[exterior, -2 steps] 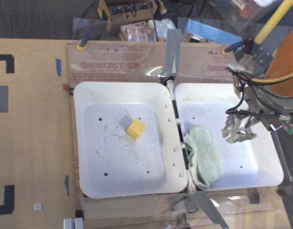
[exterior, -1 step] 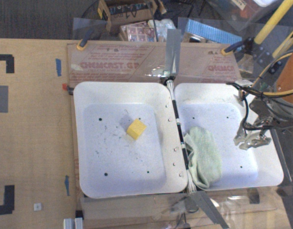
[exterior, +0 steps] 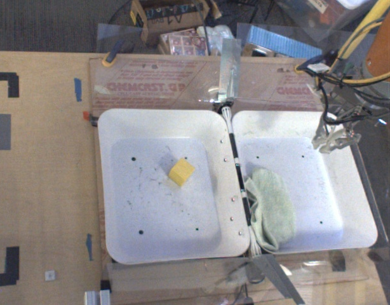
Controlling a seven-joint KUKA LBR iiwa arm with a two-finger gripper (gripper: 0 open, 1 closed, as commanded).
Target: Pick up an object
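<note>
Yellow, small and block-shaped, the foam-like cube [exterior: 181, 171] lies in the left white plastic bin [exterior: 119, 234], a little above the middle of its floor and closer to the dividing rim than to the left wall. It sits alone, with bare floor on every side, turned so that its corners point roughly toward the bin's walls. Judging by its look, it is light and fairly stiff, perhaps slightly springy, and it should not slip much; two opposite flat faces offer the obvious hold, with the fingers coming straight down and rotated to match its skewed angle.

In the right white plastic bin [exterior: 347, 234] a pale green, crumpled cloth [exterior: 270, 205] rests against the dividing rim, running from the middle of that side down to the bottom-left corner. It looks soft and limp, so it would probably drape and sag when lifted; a pinch on a raised fold near its middle seems the safest hold, since a bite at the thin edge may slide off.

The metal two-finger gripper [exterior: 331, 138] hangs over the top-right corner of the right bin, near its rim, well apart from both the cloth and the cube. Nothing is seen between its fingers. Whether they stand wide or narrow I cannot tell, as the metal parts blur together against the white bin.
</note>
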